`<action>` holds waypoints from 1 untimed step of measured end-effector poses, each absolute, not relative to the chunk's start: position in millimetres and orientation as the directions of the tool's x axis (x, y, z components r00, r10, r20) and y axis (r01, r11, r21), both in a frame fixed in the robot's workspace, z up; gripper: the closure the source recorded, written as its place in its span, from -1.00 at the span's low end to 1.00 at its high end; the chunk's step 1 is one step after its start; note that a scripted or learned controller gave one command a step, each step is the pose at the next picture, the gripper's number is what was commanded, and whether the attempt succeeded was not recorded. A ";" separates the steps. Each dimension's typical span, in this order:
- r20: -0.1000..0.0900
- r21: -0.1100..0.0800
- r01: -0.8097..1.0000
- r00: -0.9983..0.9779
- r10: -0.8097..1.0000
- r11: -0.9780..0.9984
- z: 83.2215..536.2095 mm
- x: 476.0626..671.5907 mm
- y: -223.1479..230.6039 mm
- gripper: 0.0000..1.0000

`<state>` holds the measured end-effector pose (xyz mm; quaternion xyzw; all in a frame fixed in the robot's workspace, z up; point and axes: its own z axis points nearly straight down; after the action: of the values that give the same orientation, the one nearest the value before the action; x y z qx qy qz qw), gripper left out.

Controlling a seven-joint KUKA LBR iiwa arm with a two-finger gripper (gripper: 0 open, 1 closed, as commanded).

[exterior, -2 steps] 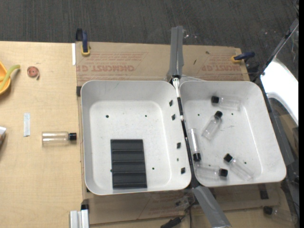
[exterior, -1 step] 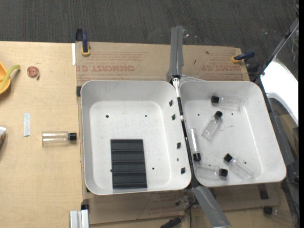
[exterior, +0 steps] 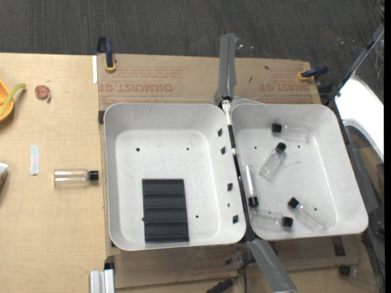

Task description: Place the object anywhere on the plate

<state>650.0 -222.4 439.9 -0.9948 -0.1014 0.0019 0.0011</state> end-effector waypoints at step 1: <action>-0.001 -0.001 0.204 0.979 0.204 -0.979 441.1 653.2 -221.8 -1.00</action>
<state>653.2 -221.8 441.1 -0.9947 -0.1026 0.0006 0.0007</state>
